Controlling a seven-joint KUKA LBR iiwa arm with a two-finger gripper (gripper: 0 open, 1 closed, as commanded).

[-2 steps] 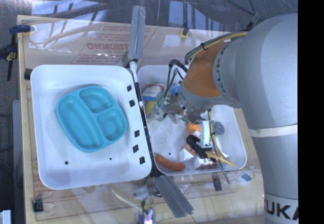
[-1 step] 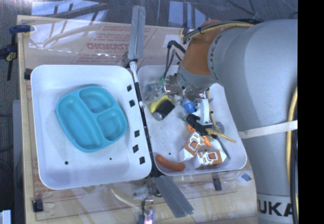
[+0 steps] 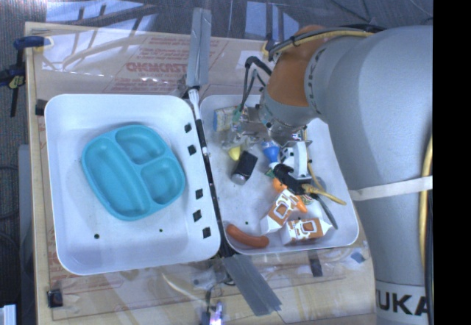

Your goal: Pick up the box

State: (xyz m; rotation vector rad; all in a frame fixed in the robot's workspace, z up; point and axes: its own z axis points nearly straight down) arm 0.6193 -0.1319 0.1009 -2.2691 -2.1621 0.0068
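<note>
The box [image 3: 296, 219], a crumpled white carton with orange patterns, lies in the near right part of the right bin [image 3: 335, 169]. The grey arm with its orange band reaches in from the right over the far part of this bin. My gripper [image 3: 248, 126] hangs low over the bin's far left area, well away from the box, above a small yellow item [image 3: 234, 153] and a black cylinder [image 3: 243, 167]. Nothing can be made out between its fingertips.
The right bin also holds a brown sausage [image 3: 248, 237] at the near edge, a blue item [image 3: 271, 152], a black and white object [image 3: 294, 159], an orange piece [image 3: 279, 185] and a yellow stick [image 3: 324, 195]. A blue divided plate [image 3: 132, 171] lies in the left bin [image 3: 66, 243].
</note>
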